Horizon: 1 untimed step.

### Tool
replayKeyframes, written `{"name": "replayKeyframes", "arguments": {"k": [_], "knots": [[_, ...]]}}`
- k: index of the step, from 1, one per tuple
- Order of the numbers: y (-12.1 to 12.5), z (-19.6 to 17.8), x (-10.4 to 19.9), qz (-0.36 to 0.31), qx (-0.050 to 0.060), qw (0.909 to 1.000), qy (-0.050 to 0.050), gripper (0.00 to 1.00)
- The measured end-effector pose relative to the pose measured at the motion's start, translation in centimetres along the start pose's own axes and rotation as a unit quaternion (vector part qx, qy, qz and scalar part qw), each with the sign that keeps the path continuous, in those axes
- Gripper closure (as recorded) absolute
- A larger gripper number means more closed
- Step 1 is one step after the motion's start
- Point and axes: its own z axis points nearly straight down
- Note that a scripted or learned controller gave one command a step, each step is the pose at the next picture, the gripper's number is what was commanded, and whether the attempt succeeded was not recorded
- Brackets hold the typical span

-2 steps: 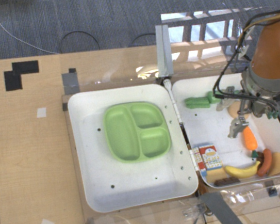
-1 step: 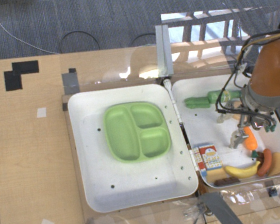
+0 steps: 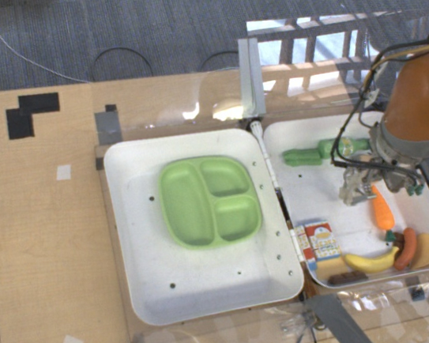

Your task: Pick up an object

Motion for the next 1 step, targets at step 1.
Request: {"name": "replayKeyframes", "arguments": {"k": [1], "knots": [[0.03,0.04,0.02,0.0,0.0,1.0,0.0,0.0]]}}
